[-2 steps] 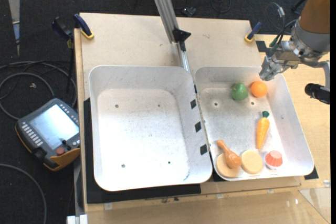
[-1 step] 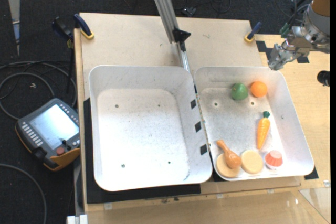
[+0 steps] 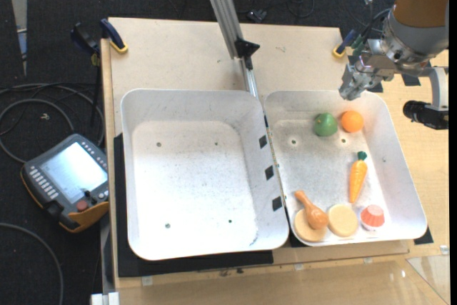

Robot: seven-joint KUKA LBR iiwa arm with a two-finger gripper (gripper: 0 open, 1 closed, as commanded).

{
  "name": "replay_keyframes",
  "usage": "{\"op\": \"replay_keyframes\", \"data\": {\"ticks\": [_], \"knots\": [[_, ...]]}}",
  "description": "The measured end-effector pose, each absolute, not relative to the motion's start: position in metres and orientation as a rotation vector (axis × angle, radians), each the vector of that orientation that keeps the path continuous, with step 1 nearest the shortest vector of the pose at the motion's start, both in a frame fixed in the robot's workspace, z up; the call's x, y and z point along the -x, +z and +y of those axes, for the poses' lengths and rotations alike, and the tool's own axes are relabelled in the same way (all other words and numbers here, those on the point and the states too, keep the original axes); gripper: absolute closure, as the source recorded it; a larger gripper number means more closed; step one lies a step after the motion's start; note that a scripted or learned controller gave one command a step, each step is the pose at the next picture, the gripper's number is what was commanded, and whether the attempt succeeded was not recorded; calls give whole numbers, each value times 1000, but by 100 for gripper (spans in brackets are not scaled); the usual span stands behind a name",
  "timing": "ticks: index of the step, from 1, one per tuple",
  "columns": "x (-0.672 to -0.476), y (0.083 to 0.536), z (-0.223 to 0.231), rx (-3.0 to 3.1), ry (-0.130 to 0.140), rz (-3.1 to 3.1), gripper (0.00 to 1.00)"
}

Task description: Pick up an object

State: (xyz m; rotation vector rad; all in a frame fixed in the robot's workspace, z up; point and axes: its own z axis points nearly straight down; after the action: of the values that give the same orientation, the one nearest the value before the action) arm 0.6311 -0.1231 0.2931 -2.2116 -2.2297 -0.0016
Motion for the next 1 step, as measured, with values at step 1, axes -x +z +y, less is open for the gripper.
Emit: {"op": "replay_keyframes", "data": {"ticks": [1], "knots": [[-632, 271, -73, 2211, 0, -2228, 100]]}}
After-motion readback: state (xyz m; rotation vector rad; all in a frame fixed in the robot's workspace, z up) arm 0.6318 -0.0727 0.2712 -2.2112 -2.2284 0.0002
